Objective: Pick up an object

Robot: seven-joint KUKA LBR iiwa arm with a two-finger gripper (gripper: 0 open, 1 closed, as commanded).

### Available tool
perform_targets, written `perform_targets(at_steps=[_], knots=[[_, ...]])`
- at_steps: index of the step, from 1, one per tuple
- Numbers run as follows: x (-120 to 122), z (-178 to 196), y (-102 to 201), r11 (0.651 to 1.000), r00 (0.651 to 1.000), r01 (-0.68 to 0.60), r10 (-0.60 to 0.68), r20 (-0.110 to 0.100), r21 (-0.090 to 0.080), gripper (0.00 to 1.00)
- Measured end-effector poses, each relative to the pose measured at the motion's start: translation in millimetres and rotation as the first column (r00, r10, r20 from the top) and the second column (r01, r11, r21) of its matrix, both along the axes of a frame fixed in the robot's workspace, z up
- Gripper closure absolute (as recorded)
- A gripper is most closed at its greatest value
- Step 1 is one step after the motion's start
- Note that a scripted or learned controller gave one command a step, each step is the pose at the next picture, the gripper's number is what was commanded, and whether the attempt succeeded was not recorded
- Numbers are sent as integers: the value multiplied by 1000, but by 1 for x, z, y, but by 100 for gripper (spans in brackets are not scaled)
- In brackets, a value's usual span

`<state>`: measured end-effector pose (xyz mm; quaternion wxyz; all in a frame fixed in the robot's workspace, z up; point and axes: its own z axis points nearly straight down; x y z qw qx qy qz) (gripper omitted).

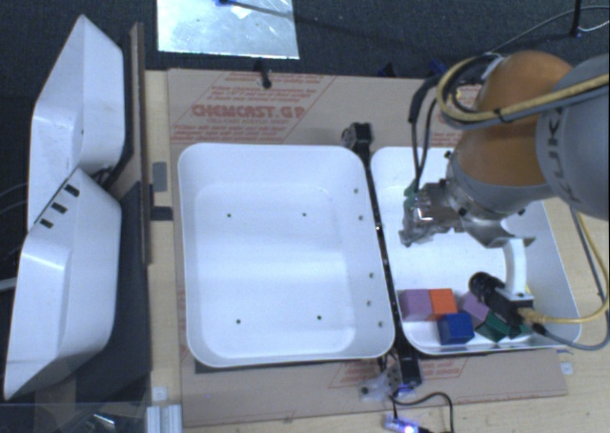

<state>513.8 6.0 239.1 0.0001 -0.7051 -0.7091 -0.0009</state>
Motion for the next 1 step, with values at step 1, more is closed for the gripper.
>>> perform_targets(at_steps=[1], knots=[[-2, -13, 54, 1000, 1000, 1, -1, -1, 0, 100]])
